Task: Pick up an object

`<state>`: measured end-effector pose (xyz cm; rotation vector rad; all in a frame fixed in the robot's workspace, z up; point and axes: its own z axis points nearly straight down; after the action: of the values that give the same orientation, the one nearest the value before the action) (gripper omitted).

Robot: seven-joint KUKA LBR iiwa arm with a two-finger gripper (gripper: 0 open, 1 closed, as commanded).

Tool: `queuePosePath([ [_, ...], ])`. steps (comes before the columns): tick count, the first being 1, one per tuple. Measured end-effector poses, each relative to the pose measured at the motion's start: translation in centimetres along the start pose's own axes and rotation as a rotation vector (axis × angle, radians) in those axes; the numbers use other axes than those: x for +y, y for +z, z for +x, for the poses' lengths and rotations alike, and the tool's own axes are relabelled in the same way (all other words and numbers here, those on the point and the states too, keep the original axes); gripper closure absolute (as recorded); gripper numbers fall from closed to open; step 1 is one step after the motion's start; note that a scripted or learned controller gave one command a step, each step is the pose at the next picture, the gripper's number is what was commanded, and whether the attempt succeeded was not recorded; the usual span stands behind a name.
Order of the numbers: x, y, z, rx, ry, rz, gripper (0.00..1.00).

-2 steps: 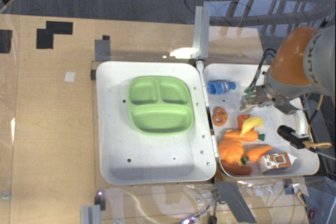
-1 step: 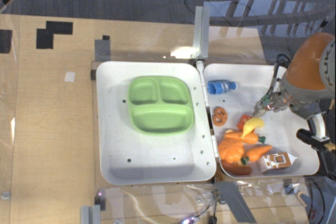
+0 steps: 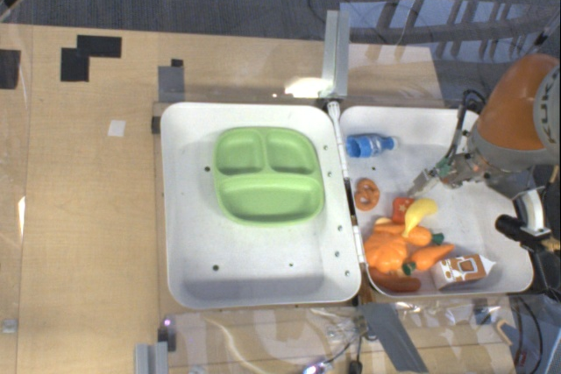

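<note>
Camera view has the claw (image 3: 424, 182) low in the right bin (image 3: 438, 120), just above the yellow banana (image 3: 420, 215); whether it is apart or together, I cannot tell. Beside the banana lie a pretzel (image 3: 366, 192), carrots (image 3: 419, 248), a small carton (image 3: 460, 271) and a blue bottle (image 3: 366, 144), while the left bin (image 3: 188, 206) holds a green divided plate (image 3: 266, 174).

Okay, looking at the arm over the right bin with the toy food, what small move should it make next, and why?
Probably lower the pincer slightly down and left onto the yellow plastic banana. The pincer tip hangs just above that banana, which lies on top of the pile beside the orange toy pumpkin in the right white bin, so it looks like the nearest reachable object. Nothing is seen between its fingers yet.
</note>
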<state>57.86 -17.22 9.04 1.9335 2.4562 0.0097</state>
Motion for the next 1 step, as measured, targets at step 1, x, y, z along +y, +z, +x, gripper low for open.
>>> queuePosePath([
  [1, -1.72, -0.12, 5.82, 0.004, -0.021, -0.002, 0.0],
])
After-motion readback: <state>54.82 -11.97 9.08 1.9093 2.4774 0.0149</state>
